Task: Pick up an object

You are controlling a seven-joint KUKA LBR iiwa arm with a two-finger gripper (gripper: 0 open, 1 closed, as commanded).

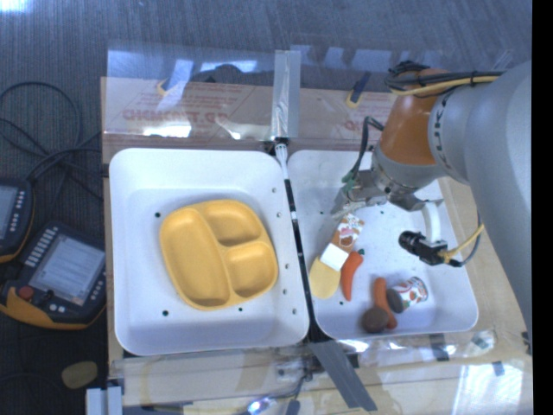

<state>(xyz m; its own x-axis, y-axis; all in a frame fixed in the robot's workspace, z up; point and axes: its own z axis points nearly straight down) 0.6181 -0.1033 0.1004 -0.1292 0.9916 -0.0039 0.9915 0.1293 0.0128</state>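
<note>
Dark carpet is surrounding a bench carrying 2 white bins. A yellow divided tray (219, 252) is lying in the left bin (130, 318). Over the right bin (449, 314), the gripper (352, 204) is hanging just above a small red-and-white object (349, 229); whether it is open or closed cannot be told. Nearby are sitting an orange carrot (350, 275), a pale yellow piece (323, 279), a small cup (411, 291) and a brown lump (377, 320).

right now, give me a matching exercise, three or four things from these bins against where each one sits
Things:
1. yellow divided plate
2. orange carrot
3. small printed cup
4. claw

Places:
a. right bin, near its front right corner
b. left bin, in the middle
c. over the right bin, towards its back
d. right bin, beside the white and yellow pieces

Pairs: 1-b, 2-d, 3-a, 4-c
</note>
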